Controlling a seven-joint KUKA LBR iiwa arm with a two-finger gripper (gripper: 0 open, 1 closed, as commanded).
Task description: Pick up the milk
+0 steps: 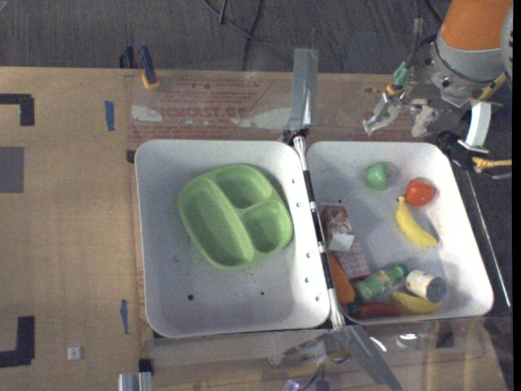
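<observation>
The milk (343, 238) is a small brown and white carton lying flat against the left wall of the right bin (467, 243). My gripper (400, 122) hangs above the bench just beyond the right bin's far edge, well up and to the right of the carton. Its two fingers stand apart, open, with nothing between them. The orange band of the arm shows above it at the top right.
In the right bin lie a green fruit (376, 175), a red fruit (420, 191), a banana (415, 225), a green bottle (381, 283), a white cup (426, 285) and a carrot (340, 277) just below the milk. A green divided plate (235, 214) sits in the left bin (163, 283).
</observation>
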